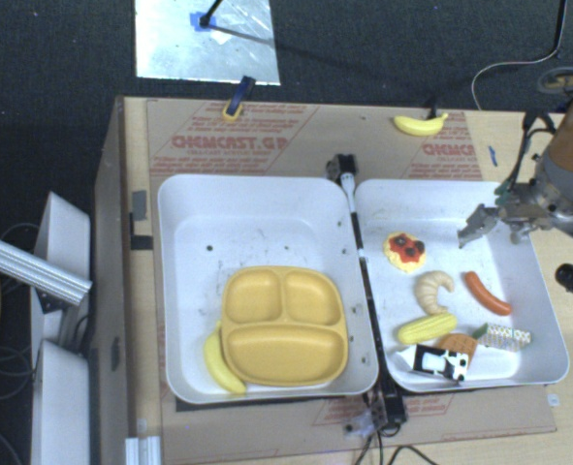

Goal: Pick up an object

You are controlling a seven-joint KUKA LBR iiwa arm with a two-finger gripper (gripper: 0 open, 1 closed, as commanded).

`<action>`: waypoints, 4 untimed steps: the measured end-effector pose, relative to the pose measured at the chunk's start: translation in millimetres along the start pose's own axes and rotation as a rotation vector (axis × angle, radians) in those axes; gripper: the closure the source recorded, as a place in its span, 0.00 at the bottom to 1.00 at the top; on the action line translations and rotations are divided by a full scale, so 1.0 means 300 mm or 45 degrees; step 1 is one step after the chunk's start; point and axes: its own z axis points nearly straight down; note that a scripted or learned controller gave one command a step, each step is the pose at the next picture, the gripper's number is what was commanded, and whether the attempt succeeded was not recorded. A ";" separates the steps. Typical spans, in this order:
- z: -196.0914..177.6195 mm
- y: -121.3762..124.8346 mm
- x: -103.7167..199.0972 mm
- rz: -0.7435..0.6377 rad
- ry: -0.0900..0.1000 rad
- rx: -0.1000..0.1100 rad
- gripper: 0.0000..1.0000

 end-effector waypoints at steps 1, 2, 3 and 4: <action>0.400 -0.033 -0.095 0.002 0.000 0.002 0.00; 0.362 -0.028 -0.095 0.001 0.000 -0.003 1.00; 0.107 -0.200 0.203 -0.002 0.002 -0.002 1.00; -0.018 -0.152 0.432 -0.002 0.002 -0.001 1.00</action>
